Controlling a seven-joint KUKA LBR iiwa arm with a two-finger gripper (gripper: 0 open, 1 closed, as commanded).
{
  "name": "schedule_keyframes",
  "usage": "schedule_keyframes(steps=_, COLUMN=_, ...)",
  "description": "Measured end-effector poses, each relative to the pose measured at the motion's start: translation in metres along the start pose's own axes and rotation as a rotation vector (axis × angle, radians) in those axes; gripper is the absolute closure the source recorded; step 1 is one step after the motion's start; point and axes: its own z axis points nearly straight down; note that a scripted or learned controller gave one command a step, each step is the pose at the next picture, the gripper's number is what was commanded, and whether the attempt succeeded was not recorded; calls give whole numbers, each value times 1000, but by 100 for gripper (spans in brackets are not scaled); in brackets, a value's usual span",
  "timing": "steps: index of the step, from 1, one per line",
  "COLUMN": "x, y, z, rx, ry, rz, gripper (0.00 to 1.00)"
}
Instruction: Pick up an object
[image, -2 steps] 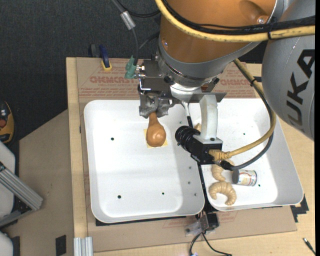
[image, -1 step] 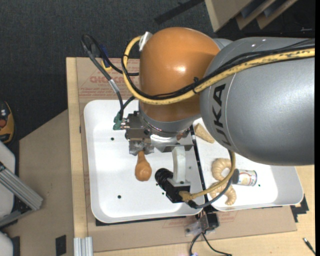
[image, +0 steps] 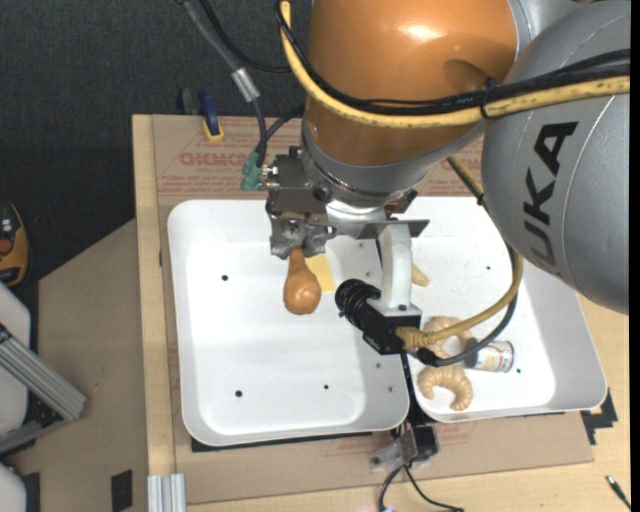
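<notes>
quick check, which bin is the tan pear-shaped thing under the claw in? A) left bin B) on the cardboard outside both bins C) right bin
A: the tan pear-shaped object sits over the left bin, just below the claw, while the croissant-shaped piece lies in the right bin.

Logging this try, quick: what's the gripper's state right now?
Gripper: low over the left bin, right at the narrow top of a tan pear-shaped object; open or closed cannot be told, nor whether it holds it.

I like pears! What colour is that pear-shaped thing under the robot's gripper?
Tan-brown, like caramel. The camera view shows the pear-shaped thing in the left bin.
</notes>
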Motion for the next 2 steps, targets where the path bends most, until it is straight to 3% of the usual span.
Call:
schedule_keyframes(steps=1, x=0, y=1, z=-128, rx=-5, ry=3, rz=0, gripper=100)
schedule_keyframes(steps=2, x=-1, y=-4, z=73, rx=29, ry=-14, rz=3, gripper=100)
